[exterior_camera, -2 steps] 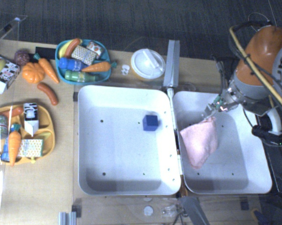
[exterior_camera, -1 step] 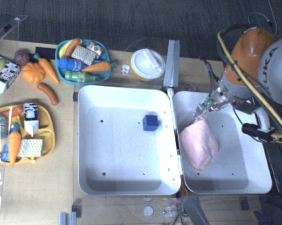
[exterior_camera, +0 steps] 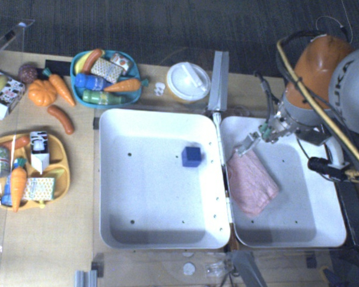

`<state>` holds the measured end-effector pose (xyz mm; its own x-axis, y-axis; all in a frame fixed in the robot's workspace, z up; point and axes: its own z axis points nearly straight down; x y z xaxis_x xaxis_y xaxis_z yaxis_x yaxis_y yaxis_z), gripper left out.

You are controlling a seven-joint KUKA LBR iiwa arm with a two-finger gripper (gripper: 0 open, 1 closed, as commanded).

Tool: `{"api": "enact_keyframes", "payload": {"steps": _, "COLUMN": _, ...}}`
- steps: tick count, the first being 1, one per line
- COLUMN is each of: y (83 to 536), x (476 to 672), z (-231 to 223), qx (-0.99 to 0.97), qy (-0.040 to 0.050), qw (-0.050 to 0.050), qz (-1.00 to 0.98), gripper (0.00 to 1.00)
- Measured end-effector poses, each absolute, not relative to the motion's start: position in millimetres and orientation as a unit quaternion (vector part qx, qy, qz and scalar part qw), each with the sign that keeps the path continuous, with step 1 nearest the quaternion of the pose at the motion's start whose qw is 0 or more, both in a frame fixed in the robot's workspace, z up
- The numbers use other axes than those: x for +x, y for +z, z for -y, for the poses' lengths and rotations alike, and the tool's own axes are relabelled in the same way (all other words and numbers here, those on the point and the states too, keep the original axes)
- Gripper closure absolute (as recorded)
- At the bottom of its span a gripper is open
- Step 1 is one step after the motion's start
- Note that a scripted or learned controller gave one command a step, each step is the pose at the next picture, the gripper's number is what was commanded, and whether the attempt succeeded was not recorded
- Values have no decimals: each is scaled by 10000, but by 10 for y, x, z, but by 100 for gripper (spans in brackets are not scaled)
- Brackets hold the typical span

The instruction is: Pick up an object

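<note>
The shallow white right-hand bin holds a folded pink cloth, lying just below the grey two-finger gripper. Its fingers look slightly apart and hold nothing, their tips near the cloth's upper edge. This seems the approach; next comes a descent and closing on the cloth. A small blue cube sits well left, across the bin wall; nothing obstructs.

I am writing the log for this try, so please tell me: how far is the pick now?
Done: the gripper has reached the right white bin and sits at the upper corner of the pink folded cloth. In hand: nothing clearly; the view cannot confirm a hold. Left: grasping and lifting. The small blue cube lies untouched in the left white bin.
</note>
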<state>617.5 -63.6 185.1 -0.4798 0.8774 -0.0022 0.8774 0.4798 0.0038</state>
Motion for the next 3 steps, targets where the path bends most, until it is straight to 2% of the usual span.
{"api": "enact_keyframes", "payload": {"steps": 1, "y": 1126, "x": 5988, "z": 915, "qx": 5219, "qy": 5, "qw": 11, "qz": -8530, "gripper": 0}}
{"api": "enact_keyframes", "payload": {"steps": 2, "y": 900, "x": 5537, "z": 1303, "qx": 5221, "qy": 28, "qw": 65, "qz": -8529, "gripper": 0}}
{"api": "enact_keyframes", "payload": {"steps": 3, "y": 1700, "x": 5343, "z": 1211, "qx": 5412, "qy": 14, "qw": 25, "qz": -8409, "gripper": 0}}
